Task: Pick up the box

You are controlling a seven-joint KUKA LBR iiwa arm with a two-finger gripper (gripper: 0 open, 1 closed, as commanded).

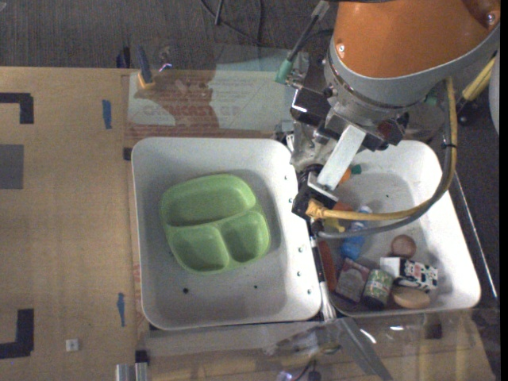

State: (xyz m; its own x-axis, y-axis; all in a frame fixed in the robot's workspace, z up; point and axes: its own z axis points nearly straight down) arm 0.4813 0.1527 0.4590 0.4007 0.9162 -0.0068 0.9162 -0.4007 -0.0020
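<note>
In the right bin (456,213), near its front edge, lies a small dark maroon box (352,280). A white carton with black patches (417,274) lies to its right. My gripper (308,159) hangs under the big orange and grey wrist, over the back left corner of the right bin by the wall between the bins. It stands well behind both boxes and touches neither. The arm's body hides its tips.
The left bin (151,213) holds a green divided plate (216,222). Around the boxes lie a green can (379,286), a brown round piece (404,245), a tan piece (410,298), a blue item (353,247) and a red stick (325,264).
</note>
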